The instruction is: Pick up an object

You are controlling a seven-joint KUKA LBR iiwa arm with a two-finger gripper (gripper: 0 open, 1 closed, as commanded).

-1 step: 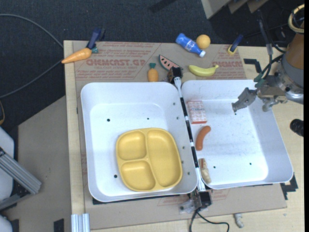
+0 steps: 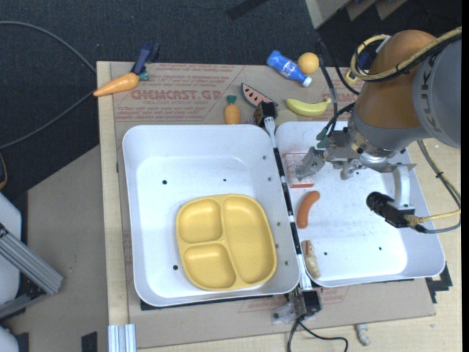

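We look down on a tan surface (image 2: 410, 310) carrying two shallow white bins side by side. The left bin (image 2: 146, 160) holds a yellow three-compartment plate (image 2: 226, 240) in its lower middle. In the right bin (image 2: 366, 259), an orange-red toy sausage (image 2: 308, 207) lies tilted near the left wall, and a pale, brown-tipped toy (image 2: 311, 259) rests lower down against that same wall. The grey arm with its orange band (image 2: 396, 86) reaches in from the upper right of the frame. Its end effector (image 2: 327, 160) hangs over the upper part of the right bin, just above the sausage and apart from it; we cannot tell how wide it stands. Along the top of the surface lie a carrot (image 2: 117, 85), a watermelon slice (image 2: 253, 94), a banana (image 2: 308, 107), a blue bottle (image 2: 286, 67) and a small orange ball (image 2: 308, 62).
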